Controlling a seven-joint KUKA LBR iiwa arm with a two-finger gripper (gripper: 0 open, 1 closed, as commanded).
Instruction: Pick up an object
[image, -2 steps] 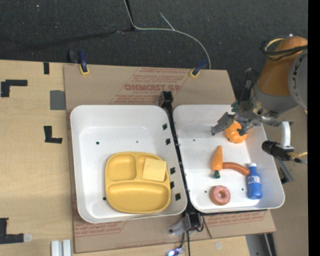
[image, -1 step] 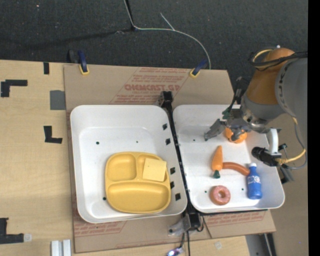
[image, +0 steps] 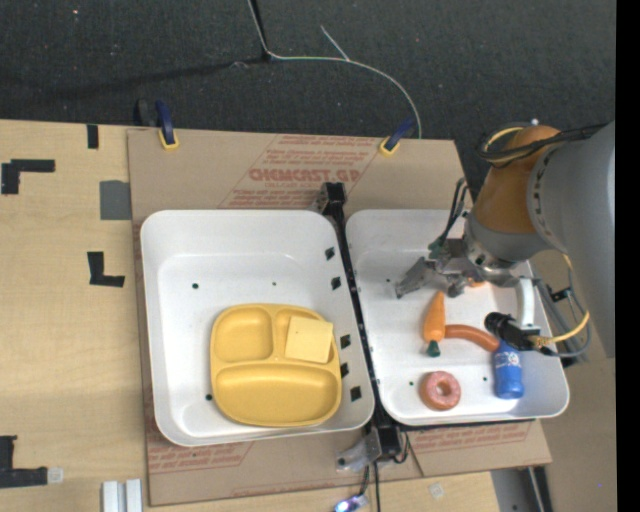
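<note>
**Claw over right bin, nothing held**

Claw (image: 432, 276) spread open, empty, low in right bin (image: 385, 245). Carrot (image: 434, 320) just at its 6 o'clock. Sausage (image: 470, 335), donut (image: 439, 390), blue can (image: 508, 372) toward 5. Yellow tray (image: 272, 365) in left bin (image: 170, 300).

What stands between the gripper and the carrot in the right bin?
Nothing visible does. The gripper hangs just above the carrot, with bare bin floor between them. The orange sausage lies beside the carrot, not in the way.
</note>
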